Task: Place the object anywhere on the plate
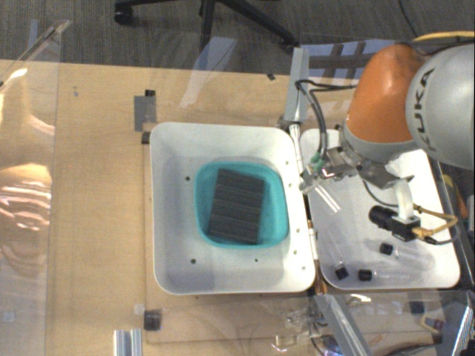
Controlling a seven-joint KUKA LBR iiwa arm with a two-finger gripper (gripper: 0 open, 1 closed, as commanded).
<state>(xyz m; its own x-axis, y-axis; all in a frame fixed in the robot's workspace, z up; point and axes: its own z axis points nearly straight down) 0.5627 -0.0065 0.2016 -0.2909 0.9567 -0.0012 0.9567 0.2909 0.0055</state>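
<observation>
A dark grey ridged block [236, 205] lies flat on the teal plate [278, 225], roughly at its centre. The plate sits in the middle of the left white bin [172, 199]. My gripper [320, 182] hangs under the orange band of the arm [378, 106], over the left edge of the right bin [438, 271], just beside the wall between the bins. It is to the right of the plate and apart from the block. I see nothing held in it.
Small black pieces [362, 274] lie along the front of the right bin, and a black connector with cable [391, 223] hangs below the wrist. A metal post [295, 87] stands behind the bins. Bare wooden bench extends to the left.
</observation>
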